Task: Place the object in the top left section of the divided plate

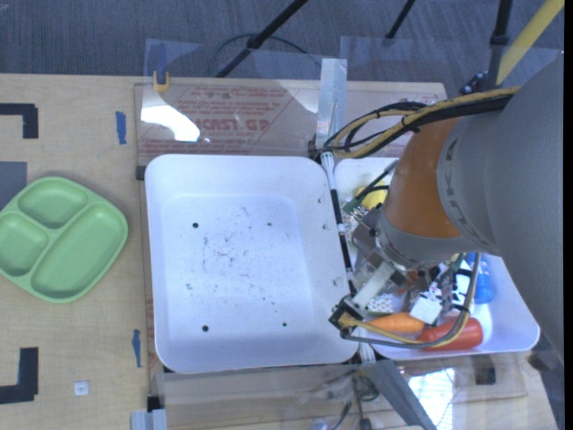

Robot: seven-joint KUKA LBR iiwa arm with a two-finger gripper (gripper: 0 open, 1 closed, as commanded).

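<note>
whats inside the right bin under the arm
In the right bin, an orange carrot-like piece, a red item and something blue peek out. The arm covers the rest, so anything beneath it can't be seen.

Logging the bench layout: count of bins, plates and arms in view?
Bins: 2, left and right
Plates: 1, green divided plate
Arms: 1
Total: 4

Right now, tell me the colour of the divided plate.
Light green; the divided plate shows best in the camera view, left of the bins.
</note>
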